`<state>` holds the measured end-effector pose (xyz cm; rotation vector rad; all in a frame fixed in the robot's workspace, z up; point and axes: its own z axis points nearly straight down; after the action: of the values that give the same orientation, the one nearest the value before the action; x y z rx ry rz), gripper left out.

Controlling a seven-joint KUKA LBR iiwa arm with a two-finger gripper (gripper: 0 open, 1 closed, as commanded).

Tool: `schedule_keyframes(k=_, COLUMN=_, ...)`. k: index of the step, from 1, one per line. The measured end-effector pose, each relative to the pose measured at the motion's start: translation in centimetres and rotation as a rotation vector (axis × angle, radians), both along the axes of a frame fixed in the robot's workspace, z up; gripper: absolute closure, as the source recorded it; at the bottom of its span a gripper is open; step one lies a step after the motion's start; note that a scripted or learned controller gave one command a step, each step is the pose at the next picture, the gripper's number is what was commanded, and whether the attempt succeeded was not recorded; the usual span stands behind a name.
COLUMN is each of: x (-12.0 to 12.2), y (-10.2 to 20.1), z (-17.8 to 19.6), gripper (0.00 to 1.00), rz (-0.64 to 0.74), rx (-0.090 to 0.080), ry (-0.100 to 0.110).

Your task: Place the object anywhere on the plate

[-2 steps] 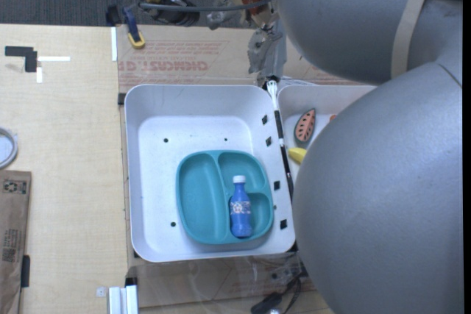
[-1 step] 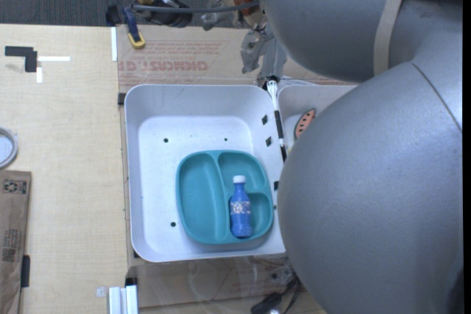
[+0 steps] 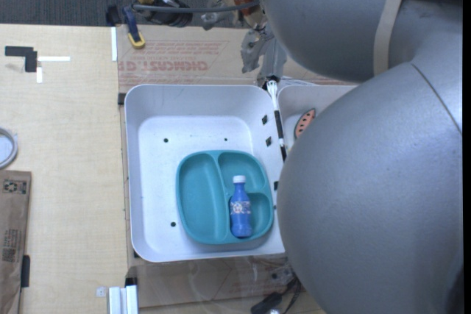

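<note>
Small blue plastic bottle (image 3: 241,207) with white cap lying in the right compartment of the teal divided plate (image 3: 199,202), inside the left white bin (image 3: 147,158). Pincer hidden behind the grey arm (image 3: 368,180); opening impossible to tell, so no placing relative to it. Probably light, stiff, slick, prone to rolling; best taken across the mid-body.

Right bin (image 3: 294,95) mostly hidden behind the grey arm (image 3: 375,187) — orange item (image 3: 305,123) half-covered
</note>
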<state>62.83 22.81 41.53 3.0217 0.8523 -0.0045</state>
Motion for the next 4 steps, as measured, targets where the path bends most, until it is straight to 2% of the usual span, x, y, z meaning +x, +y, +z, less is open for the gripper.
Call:
schedule_keyframes(k=1, x=-0.4, y=0.0, z=-9.1, gripper=0.0, rz=0.185, rx=-0.001, ry=0.004)
schedule_keyframes(k=2, x=-0.4, y=0.0, z=-9.1, gripper=0.0, rz=0.185, rx=-0.001, ry=0.003)
schedule_keyframes(k=3, x=2.2, y=0.0, z=2.6, gripper=0.0, rz=0.064, rx=0.001, ry=0.0)
schedule_keyframes(k=4, x=2.2, y=0.0, z=2.5, gripper=0.0, rz=0.063, rx=0.001, ry=0.0)
